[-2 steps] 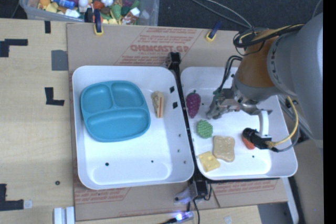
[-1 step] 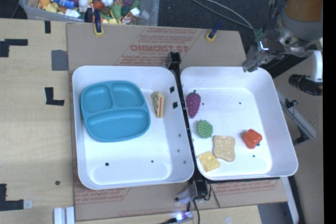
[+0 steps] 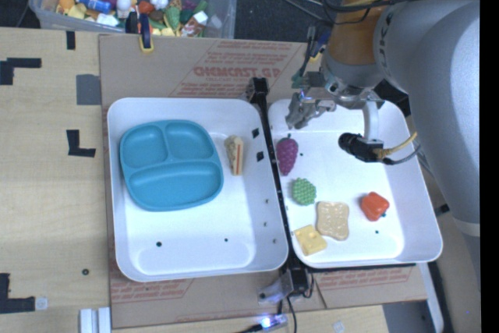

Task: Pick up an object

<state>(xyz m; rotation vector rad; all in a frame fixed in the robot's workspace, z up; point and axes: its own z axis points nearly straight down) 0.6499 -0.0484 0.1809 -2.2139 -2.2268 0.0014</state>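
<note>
The robot's hand (image 3: 300,115) hangs over the right bin's (image 3: 405,242) far left corner, just above a purple grape bunch (image 3: 287,154). Whether it is spread or pinching cannot be told.

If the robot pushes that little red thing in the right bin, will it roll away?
Probably a bit. The red thing looks rounded and lumpy like a toy pepper, so it might wobble or roll a short way, and the right bin has a raised rim that should stop it. It looks like small plastic play food, so likely light, stiff and maybe slippery.
</note>
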